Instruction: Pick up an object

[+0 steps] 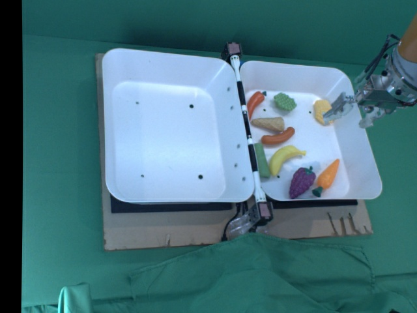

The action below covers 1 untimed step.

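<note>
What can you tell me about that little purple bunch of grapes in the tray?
The purple grapes look like a small moulded plastic toy: a bumpy cluster, broad at the top and tapering downward, with a short green stem at its upper right. It lies flat on the floor of the right bin, near that bin's front edge. The yellow banana lies just above it, and the orange carrot lies beside it on the right, very close, perhaps touching.

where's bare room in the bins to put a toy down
The left bin has bare floor wall to wall. In the right bin, a bare strip runs down its right wall, past the carrot. Its left half is crowded from chili to grapes.
</note>
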Available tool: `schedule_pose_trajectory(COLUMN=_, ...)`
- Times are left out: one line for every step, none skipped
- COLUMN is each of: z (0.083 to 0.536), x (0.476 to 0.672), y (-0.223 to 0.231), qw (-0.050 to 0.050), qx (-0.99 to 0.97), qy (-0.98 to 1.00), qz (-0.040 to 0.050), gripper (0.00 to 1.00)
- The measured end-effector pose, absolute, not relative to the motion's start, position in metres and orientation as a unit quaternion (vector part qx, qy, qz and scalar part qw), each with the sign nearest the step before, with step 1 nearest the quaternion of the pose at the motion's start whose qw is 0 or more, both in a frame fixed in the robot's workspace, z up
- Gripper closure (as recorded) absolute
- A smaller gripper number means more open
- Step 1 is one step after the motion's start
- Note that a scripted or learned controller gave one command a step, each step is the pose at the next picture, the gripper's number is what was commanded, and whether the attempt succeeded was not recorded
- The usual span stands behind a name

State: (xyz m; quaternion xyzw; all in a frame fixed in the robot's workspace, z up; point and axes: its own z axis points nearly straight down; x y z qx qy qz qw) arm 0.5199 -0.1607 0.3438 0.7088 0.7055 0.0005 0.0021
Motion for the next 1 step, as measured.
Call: schedule_pose_trajectory(z=0.3566, x=0.5205, y=-0.1620, qw=0.005, qx=0.710, qy=0.704, qz=0.0019, gripper=1.00)
